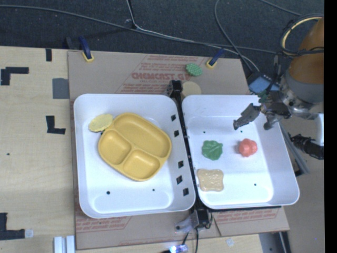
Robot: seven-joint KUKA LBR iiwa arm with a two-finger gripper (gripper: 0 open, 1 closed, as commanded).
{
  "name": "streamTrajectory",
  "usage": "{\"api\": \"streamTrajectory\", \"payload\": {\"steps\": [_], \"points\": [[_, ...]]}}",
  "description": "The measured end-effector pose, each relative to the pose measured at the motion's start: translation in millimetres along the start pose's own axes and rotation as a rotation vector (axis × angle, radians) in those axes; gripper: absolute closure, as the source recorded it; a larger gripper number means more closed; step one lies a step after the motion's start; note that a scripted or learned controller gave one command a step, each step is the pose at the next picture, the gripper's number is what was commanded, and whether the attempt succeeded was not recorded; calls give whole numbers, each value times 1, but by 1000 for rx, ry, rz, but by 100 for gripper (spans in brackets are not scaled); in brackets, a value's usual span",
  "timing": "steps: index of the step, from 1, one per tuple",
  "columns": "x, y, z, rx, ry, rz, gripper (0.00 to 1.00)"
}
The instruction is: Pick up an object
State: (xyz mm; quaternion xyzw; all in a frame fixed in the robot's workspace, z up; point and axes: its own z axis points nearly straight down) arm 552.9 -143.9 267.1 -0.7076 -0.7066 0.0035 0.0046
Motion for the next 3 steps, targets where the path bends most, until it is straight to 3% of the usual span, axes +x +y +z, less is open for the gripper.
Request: {"api": "streamTrajectory", "payload": {"steps": [1,3], "points": [[0,2,-6,-10,-2,-3,0],[2,7,87,-6,-2,-2,0]]}}
